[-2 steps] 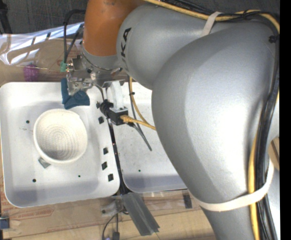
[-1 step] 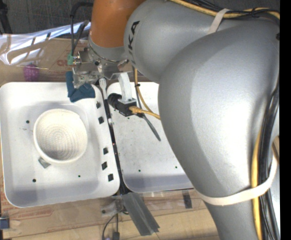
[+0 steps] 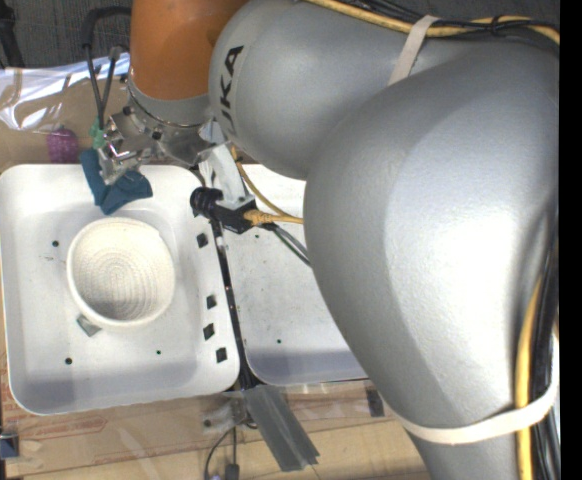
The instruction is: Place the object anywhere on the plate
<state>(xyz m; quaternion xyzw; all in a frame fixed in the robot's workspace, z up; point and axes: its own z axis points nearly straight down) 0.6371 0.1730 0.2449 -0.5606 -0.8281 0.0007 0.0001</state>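
The blue cloth-like object [image 3: 119, 190] hung bunched under the hand [image 3: 119, 160], whose fingers seemed clamped on its top, at the far edge of the left bin [image 3: 31, 368]; its lower end sagged just beyond the white plate [image 3: 121, 271], likely for a drop there; a purple item [image 3: 62, 146] sat on the worktop [image 3: 31, 128] beyond.

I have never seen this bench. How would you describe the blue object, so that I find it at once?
Look at the left white bin, the one that holds the round white plate. In its far corner, just beyond the plate's rim, lies a small dark teal-blue object, directly below the claw. It is the single dark, coloured thing on the white bin floor; the purple object sits outside the bin.
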